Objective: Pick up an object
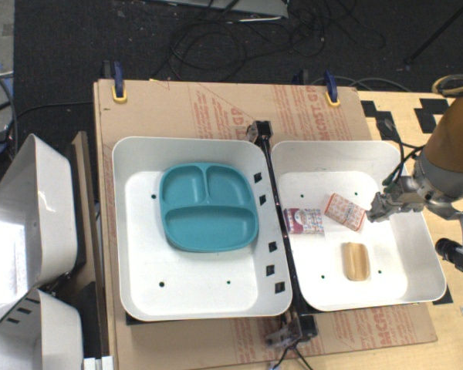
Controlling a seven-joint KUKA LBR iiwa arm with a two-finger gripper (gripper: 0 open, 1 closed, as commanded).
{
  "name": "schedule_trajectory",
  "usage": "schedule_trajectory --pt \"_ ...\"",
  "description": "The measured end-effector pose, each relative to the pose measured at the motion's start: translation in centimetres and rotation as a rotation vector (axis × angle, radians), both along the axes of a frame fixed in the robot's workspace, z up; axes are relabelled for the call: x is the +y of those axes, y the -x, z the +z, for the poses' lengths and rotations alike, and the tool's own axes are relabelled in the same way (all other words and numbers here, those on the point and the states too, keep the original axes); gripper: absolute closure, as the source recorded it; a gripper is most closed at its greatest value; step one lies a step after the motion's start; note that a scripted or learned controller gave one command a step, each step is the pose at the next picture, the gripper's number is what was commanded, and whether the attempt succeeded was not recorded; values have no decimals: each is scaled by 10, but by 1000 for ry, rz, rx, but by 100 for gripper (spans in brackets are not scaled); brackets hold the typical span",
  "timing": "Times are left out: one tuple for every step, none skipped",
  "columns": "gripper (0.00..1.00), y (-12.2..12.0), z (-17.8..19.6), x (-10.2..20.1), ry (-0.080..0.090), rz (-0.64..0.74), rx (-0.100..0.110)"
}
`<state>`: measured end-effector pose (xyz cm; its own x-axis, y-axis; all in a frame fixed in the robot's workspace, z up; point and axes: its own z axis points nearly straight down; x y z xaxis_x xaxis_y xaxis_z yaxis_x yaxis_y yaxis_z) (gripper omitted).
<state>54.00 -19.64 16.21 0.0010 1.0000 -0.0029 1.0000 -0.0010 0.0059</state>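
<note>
Three small objects lie in the right bin (417,284): a purple-and-white packet (304,221) near its left wall, a pink patterned packet (345,211) at the middle, and a tan oblong block (356,261) further forward. My gripper (380,209) reaches in from the right and hangs just to the right of the pink packet, close to its edge. I see nothing held in it. The left bin (139,284) holds a teal divided plate (208,207).
The two white bins sit side by side on a cardboard-covered bench, with a black divider (276,230) between them. Two clamps (119,91) hold the back edge. A white container (31,214) stands off the bench at the left. Cables lie on the dark floor behind.
</note>
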Motion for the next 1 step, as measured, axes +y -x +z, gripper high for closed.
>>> schedule_trajectory --pt "100 8 47 0 -1 2 1"
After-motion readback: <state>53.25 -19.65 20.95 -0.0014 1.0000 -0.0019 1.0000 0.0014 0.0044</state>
